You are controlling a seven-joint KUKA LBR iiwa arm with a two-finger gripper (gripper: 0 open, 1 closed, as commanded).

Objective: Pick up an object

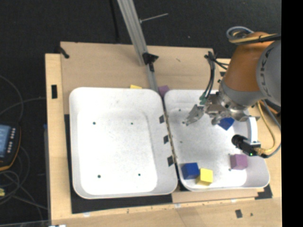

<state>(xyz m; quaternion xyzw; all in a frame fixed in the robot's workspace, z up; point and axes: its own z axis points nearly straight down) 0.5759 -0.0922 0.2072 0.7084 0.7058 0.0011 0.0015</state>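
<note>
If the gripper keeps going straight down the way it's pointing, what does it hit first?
Most likely the bare floor of the right bin. The gripper points down and to the view's left, and no block lies in that line, though depth is hard to judge from this angle.

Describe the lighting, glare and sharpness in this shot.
Camera view: even light from above, the white bins bright but free of hard glare; the blue cube and yellow cube cast short soft shadows; the gripper looks slightly soft; the floor around the bench is dark.
</note>
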